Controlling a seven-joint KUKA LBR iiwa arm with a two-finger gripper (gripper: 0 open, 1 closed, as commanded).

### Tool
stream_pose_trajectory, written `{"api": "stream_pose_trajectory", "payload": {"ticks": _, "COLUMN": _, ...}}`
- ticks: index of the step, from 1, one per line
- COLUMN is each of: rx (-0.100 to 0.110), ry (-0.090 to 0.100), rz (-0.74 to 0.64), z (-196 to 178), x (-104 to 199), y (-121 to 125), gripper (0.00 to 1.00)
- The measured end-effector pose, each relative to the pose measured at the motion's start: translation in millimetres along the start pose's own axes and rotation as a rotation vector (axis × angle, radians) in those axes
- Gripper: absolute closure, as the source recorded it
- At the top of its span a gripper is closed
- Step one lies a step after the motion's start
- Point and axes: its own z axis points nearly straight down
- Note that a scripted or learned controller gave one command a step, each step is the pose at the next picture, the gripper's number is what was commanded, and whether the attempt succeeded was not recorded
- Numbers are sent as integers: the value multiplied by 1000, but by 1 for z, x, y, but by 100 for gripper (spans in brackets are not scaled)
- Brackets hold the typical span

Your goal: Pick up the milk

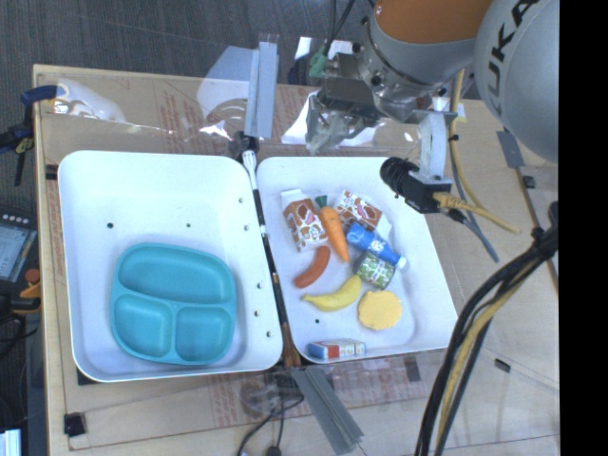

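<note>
**A:** Start at the gripper (326, 129). Position?

**B:** Over the far rim of the right bin (427, 297), near that rim's left end, just outside the bin's floor. Orange band and grey wrist above it. Spread or pressed together: cannot tell. Nothing seen held.

**A:** Milk?

**B:** Taking the blue-and-white carton for the milk (371, 241). It lies on its side at the middle of the right bin, tilted, well apart from the gripper, nearer the camera and to the gripper's right in the view. Not touched by the gripper.

**A:** Around it?

**B:** All inside the right bin. A carrot (331, 233) just to its left, on the side facing the bin's left wall. A green can (375, 271) touching its near end. A red-and-white patterned box (358, 208) just beyond it, toward the far rim.

**A:** Counts, please.

**B:** Milk: one. Patterned boxes: two, the second (303, 222) left of the carrot. Carrot: one. Green can: one. Reddish sausage (312, 267): one, nearer the bin's left wall. Banana (334, 295): one, toward the near rim. Yellow disc (380, 310): one, beside the banana's tip. Small tube (337, 351): one, flat along the near rim.

**A:** Outside the right bin?

**B:** Left bin (85, 188): one, touching the right bin's left wall. Teal divided plate (174, 302) in it: one, three compartments.
</note>
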Motion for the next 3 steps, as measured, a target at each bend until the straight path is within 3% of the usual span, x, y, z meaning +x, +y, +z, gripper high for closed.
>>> {"api": "stream_pose_trajectory", "payload": {"ticks": 1, "rx": 4, "ry": 2, "rz": -158, "z": 53, "x": -20, "y": -82, "gripper": 100}}
{"api": "stream_pose_trajectory", "payload": {"ticks": 2, "rx": -1, "ry": 2, "rz": -286, "z": -25, "x": 54, "y": -104, "gripper": 100}}
{"api": "stream_pose_trajectory", "payload": {"ticks": 3, "rx": -4, "ry": 0, "rz": -454, "z": -25, "x": -16, "y": -74, "gripper": 100}}
